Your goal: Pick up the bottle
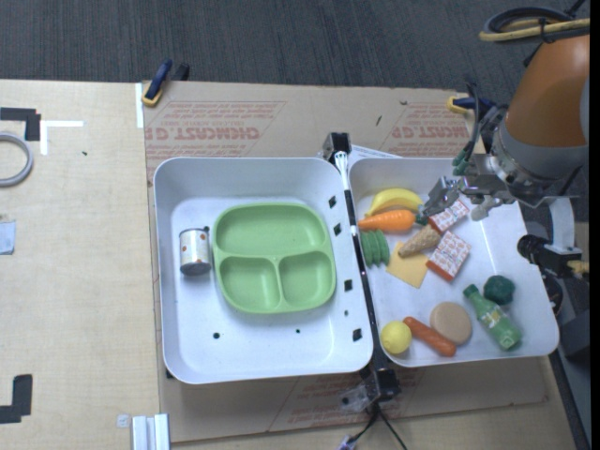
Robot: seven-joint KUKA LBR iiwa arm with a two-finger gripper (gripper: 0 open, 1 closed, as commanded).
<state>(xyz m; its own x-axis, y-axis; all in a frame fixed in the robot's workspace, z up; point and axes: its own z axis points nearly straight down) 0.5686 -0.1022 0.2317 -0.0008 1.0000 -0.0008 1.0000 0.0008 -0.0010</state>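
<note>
The green bottle (492, 318) lies on its side in the lower right of the right bin (534, 279), just below a dark green broccoli piece (500, 289) and right of a round tan bun (452, 322). A carrot (433, 337) and a lemon (396, 337) lie further left. The pincer (448, 198) hangs at the upper middle of that bin, well apart from the bottle; whether it is open or closed cannot be told. The left bin (178, 317) holds a green divided tray (275, 258) and a small can (195, 249).
</note>
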